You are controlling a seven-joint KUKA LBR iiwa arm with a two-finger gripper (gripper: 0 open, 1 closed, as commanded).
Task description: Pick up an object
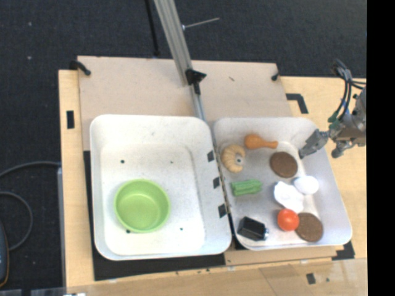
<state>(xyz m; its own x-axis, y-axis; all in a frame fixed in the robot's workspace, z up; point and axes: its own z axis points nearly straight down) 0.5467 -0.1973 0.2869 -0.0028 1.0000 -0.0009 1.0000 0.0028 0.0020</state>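
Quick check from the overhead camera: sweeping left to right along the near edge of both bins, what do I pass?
Green bowl in the left bin → black block at the right bin's near left corner → red ball → brown disc in the near right corner.

Surface [71, 165] was pale wood with a tan board [136, 85] laid across its far half. Two shallow white bins sat on it side by side, touching along the middle: left bin [154, 128] and right bin [336, 221]. A metal rail [173, 32] ran at a slant from the top edge down to the seam between the bins. Dark carpeted floor [62, 23] lay beyond the surface, with black cable [15, 190] looping at the left.
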